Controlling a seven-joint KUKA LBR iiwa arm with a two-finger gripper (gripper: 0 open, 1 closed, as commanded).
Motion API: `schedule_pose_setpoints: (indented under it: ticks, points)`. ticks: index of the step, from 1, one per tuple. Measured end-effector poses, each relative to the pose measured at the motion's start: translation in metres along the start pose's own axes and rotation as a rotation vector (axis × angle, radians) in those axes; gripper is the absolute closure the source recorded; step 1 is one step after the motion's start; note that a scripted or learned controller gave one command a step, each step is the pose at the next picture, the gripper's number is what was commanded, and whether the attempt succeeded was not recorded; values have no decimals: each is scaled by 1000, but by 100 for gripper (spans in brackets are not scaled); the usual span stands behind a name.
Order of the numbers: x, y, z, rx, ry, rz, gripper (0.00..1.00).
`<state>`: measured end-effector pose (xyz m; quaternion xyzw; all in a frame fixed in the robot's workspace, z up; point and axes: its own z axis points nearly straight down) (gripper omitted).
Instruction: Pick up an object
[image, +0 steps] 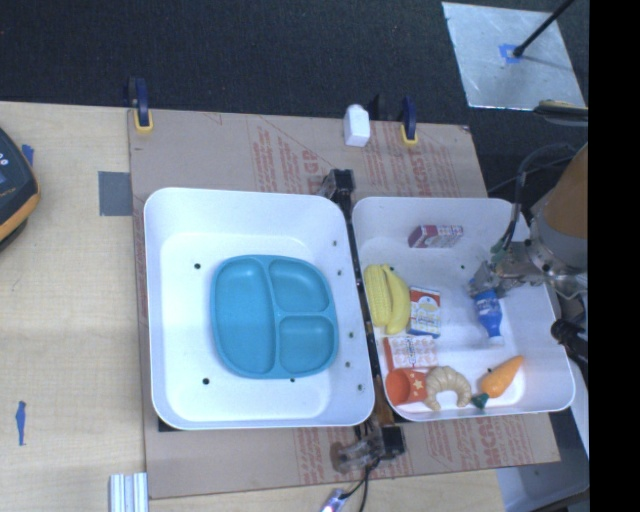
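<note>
Gripper (497, 268) is directly above the blue tube (489, 315), apparently apart from it; finger opening cannot be determined.

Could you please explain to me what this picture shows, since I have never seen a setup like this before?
You are looking down, at a slant, from one fixed camera above a workbench. Two shallow white bins sit side by side. The left bin holds a blue divided plate. The right bin holds small toy groceries: a banana, a carrot, a small carton, two little printed packets near the banana, and a croissant-like piece.

The machine is a robot arm reaching in from the right edge; its job is to pick up an object. Its grasping end, the tool, hangs over the right bin just above a blue tube-like item. Whether it grips anything is too unclear to say.
</note>
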<state>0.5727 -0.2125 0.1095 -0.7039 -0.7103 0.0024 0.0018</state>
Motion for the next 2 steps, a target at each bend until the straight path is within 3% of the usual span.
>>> schedule_pose_setpoints:
  ticks: [1,2]
  points:
    - [37,52,-21,-5,2,4,100]
    - [127,44,-84,-5,2,4,100]
